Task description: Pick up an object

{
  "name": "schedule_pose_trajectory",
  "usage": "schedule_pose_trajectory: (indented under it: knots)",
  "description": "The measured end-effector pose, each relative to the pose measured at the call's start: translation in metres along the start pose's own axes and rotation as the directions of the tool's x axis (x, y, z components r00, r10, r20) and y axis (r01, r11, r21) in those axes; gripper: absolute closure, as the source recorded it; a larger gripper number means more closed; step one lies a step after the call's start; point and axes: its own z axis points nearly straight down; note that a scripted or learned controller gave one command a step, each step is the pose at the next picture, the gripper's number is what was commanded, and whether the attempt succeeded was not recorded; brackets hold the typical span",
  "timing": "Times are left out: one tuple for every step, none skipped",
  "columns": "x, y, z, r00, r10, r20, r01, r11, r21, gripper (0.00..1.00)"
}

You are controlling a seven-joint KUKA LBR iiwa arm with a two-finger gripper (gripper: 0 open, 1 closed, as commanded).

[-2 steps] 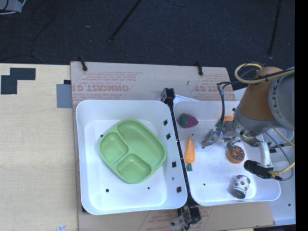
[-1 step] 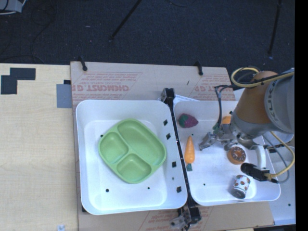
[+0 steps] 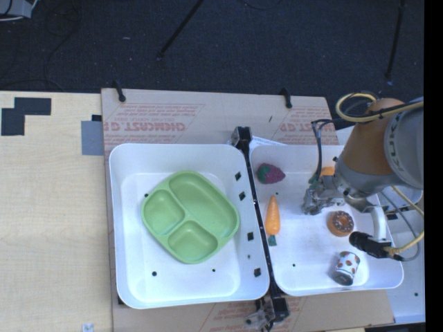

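The right bin [image 3: 297,282] holds several small objects. A purple and green fruit [image 3: 270,173] lies near its back left corner, and an orange carrot [image 3: 273,216] lies lengthwise by the left wall. A brown doughnut [image 3: 340,223] rests right of centre, with a small patterned cup [image 3: 346,268] on its side near the front right. My gripper [image 3: 315,202] hangs low over the bin's middle, between carrot and doughnut, just left of the doughnut. Nothing is visibly held in it.
A green divided plate [image 3: 190,216] fills the middle of the left bin [image 3: 131,268]. A black divider [image 3: 255,213] runs between the two bins. The arm's grey body and cables [image 3: 377,161] cover the right bin's back right part.
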Motion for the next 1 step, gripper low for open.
schedule_pose_trajectory:
  knots:
    - [-0.0079, -0.0075, -0.0543, 1.000, 0.001, 0.002, -0.001, 1.000, -0.006, 1.00]
